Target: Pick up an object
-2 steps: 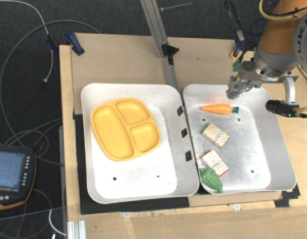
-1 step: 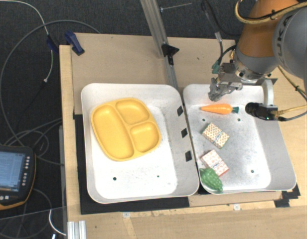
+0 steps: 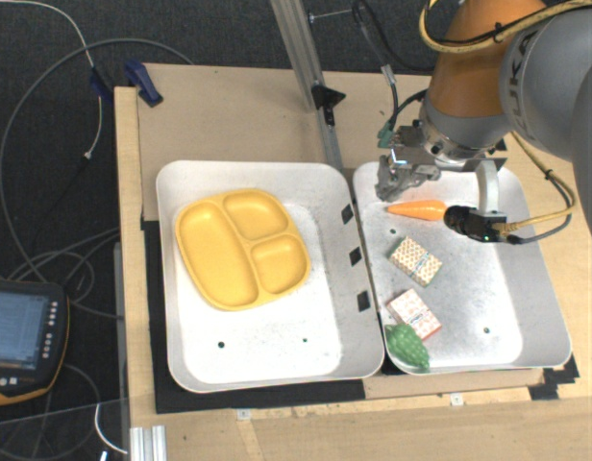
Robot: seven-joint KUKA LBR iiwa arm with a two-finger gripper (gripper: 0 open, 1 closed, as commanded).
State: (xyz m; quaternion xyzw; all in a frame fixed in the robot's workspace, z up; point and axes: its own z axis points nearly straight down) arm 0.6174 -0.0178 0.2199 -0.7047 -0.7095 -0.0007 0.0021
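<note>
Single fixed camera above the bench [image 3: 238,94], looking down at a slant, far enough to take in both white bins [image 3: 267,353] whole, arm [image 3: 527,56] entering at the bins' right

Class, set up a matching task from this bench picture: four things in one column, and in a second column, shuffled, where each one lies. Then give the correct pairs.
Things:
1. yellow tray
2. carrot
3. green toy
4. patterned box

Places:
A. near edge of the right bin, by the divider
B. middle of the right bin
C. left bin
D. far end of the right bin, just below the gripper

Pairs: 1-C, 2-D, 3-A, 4-B
</note>
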